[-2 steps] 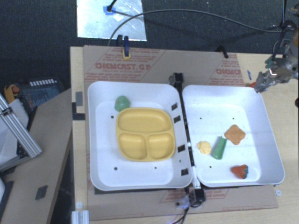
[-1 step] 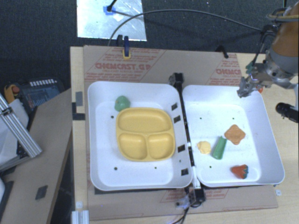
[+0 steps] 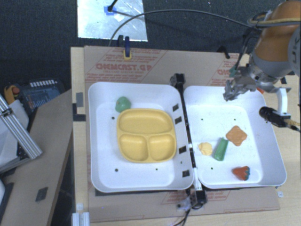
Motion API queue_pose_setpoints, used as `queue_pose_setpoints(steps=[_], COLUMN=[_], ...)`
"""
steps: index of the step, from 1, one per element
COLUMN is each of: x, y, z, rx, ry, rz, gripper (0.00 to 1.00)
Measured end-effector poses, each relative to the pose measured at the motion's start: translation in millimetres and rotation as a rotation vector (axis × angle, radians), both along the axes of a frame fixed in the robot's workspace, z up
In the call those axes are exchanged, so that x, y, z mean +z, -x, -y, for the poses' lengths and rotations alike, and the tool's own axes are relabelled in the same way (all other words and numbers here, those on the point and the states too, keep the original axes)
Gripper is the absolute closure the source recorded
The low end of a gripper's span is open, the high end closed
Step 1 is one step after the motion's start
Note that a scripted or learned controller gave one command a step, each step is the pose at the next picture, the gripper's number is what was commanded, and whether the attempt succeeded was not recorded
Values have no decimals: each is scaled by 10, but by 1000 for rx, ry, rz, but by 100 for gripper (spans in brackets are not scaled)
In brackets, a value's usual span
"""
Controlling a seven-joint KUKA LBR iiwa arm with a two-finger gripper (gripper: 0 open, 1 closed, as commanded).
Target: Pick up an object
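The right bin [image 3: 263, 173] holds an orange waffle-like piece [image 3: 236, 135], a green cylinder [image 3: 220, 149], a small pale yellow piece [image 3: 205, 148] and a red and orange piece [image 3: 241, 173]. My gripper [image 3: 230, 94] hangs over the bin's back edge, well above and behind these things, and nothing shows between its tips. In the left bin [image 3: 99, 173] a yellow divided tray [image 3: 146, 134] lies flat, with a green lump [image 3: 123, 103] at its back left corner.
A black hinge strip [image 3: 183, 126] runs between the two bins. Both bins rest on a cardboard sheet [image 3: 141, 62]. A silver foil square [image 3: 112, 13] lies behind the bench, and an aluminium rail [image 3: 16, 131] sits at the left.
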State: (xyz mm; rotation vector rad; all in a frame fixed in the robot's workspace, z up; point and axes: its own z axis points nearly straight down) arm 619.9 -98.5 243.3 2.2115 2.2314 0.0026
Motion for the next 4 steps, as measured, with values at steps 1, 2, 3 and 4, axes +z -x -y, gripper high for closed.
queue_pose_setpoints(steps=[1, 2, 3, 4], x=[-110, -215, -108, -235], y=[80, 227, 297, 424], z=[-456, -1000, -1485, -2009], rx=[0, 1, 0, 0], ry=[0, -1, 0, 0], rz=[-1, -2, 1, -2], gripper=[100, 100, 100, 100])
